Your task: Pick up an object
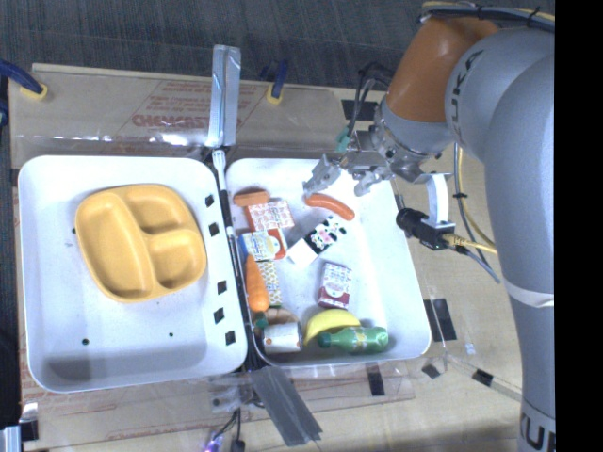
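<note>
Nearest the camera, along the front wall of the right bin (407,281), a green bottle (356,340) lies on its side, touching a yellow banana (330,322). Just left of them a small can (280,335) sits in the front-left corner. A carrot (256,286) lies lengthwise against the divider between the bins, with a snack packet (263,247) beside it. A small red carton (335,284) rests near the middle, with bare white floor to its right as far as the right wall. Farther back lie a black-and-white carton (323,236), a red-patterned box (268,215) and a sausage (329,205), which sits apart with open floor around it. The gripper (347,175) hovers over the bin's far edge, just above the sausage, fingers spread apart and holding nothing. The left bin (57,347) carries a yellow divided plate (139,241), with wide bare margins toward its front wall.
</note>
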`<state>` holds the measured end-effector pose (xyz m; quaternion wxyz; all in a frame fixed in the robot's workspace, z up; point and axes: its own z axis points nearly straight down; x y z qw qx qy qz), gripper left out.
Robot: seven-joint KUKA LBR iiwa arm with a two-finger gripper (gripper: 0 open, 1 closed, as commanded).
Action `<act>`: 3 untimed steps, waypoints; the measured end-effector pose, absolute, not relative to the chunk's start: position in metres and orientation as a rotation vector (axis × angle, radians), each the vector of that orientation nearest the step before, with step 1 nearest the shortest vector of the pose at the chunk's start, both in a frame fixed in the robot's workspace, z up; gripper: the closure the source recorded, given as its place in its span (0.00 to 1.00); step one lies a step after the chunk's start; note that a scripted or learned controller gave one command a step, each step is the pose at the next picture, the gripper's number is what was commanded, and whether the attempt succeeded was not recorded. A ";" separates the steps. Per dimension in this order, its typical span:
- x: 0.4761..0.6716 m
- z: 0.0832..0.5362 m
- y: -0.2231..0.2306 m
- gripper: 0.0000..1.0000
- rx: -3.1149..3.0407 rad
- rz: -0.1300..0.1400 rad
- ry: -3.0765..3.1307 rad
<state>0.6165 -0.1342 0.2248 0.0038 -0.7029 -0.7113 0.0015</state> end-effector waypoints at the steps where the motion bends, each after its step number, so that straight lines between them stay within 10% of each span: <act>1: 0.537 0.096 -0.150 0.00 -2.348 -0.008 -2.095; 2: 0.514 0.089 -0.188 0.00 -2.087 0.004 -2.338; 3: 0.514 0.096 -0.187 1.00 -2.076 0.008 -2.342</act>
